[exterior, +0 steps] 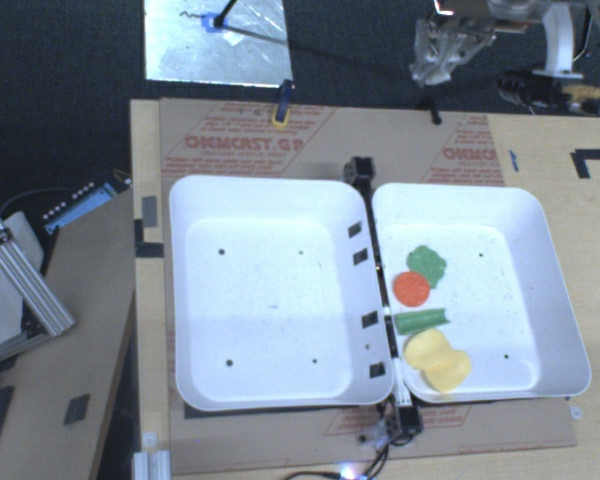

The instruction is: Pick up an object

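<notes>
Yellow pieces (pixel 436 358) lie nearest in the right bin (pixel 540 268), touching; beyond them a green bean (pixel 421 319), a red round (pixel 412 288) and a green leaf (pixel 427 263), all close along the bin's left wall. Left bin (pixel 210 268) beside it. Farthest, the pincer (pixel 435 66) hangs beyond the table's back edge, holding nothing; how far it is open cannot be told. Best approach: descend straight over one separate piece, such as the red round, well apart from the pincer.

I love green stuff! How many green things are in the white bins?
2. A leafy green piece sits highest in the right bin, touching an orange round. A long green pod lies just below that round.
</notes>
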Controlling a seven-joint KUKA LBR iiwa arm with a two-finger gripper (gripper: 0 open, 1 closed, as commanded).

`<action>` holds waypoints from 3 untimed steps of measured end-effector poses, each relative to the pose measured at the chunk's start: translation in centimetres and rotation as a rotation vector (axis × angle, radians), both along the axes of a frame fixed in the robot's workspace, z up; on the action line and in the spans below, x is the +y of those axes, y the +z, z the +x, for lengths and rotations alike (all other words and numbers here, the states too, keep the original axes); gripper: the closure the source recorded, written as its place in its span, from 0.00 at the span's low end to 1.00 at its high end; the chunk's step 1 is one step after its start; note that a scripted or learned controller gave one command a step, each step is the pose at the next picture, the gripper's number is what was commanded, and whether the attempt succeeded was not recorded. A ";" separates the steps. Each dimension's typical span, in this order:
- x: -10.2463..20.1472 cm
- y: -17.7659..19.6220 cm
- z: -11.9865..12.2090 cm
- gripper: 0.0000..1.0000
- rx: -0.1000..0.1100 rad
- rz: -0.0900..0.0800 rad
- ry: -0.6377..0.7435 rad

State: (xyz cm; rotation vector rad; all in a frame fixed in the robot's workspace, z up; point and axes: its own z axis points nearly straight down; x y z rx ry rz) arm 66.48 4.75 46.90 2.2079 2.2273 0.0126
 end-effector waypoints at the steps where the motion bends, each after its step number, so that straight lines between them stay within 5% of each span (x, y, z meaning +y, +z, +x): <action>1: 3.2 6.0 0.4 1.00 0.000 0.000 -0.001; 3: -8.0 6.6 0.3 1.00 0.006 -0.004 -0.012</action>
